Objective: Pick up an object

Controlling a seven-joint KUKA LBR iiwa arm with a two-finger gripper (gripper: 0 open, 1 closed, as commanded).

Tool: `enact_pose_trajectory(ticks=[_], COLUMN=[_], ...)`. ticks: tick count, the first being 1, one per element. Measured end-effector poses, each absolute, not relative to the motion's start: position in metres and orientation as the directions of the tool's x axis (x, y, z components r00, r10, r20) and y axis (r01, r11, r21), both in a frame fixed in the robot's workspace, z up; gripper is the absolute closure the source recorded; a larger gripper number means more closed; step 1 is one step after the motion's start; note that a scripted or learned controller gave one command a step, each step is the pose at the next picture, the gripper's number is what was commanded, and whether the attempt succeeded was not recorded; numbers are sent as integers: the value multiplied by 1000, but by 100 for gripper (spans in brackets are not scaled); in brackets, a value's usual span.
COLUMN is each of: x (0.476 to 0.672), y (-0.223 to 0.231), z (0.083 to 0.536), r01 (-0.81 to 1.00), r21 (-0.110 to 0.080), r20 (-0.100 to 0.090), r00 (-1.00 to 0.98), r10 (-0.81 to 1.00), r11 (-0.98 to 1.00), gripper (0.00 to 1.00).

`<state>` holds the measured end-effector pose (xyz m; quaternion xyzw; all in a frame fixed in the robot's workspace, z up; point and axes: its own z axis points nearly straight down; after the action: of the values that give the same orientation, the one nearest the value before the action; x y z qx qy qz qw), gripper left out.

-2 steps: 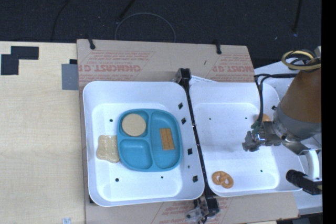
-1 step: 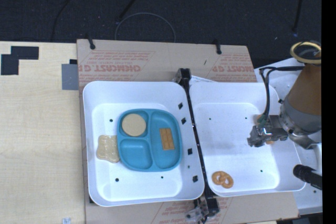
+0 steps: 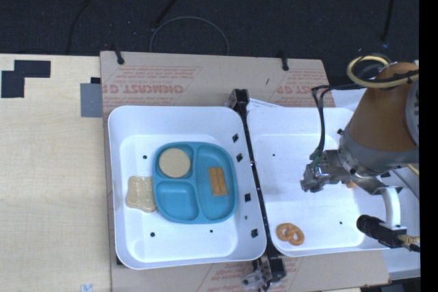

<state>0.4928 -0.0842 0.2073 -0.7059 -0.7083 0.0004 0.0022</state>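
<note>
Pretzel (image 3: 290,234): front of right bin (image 3: 287,147) | gripper (image 3: 313,181): above bin floor, grip state unclear | cardboard (image 3: 205,78): red print, unreadable

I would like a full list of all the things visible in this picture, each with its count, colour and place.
shallow white plastic bins: two, white, side by side on the bench.
blue plastic tray with three compartments: one, blue, in the left bin.
round tan cracker: one, tan, in the tray's upper left compartment.
rectangular orange-brown cracker: one, orange-brown, in the tray's right compartment.
pale beige flat piece: one, beige, in the left bin, against the tray's left edge.
small brown pretzel: one, brown, near the front of the right bin.
arm: one, grey and orange, reaching from the right.
pincer: one, dark, over the right bin.
</note>
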Motion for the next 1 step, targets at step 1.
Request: enact_pose_trajectory(ticks=[1], x=[506], y=[-28], z=[220], r01=[1000], r21=[-3], r20=[3], r00=[-6], r10=[1000], r11=[6], gripper=[100])
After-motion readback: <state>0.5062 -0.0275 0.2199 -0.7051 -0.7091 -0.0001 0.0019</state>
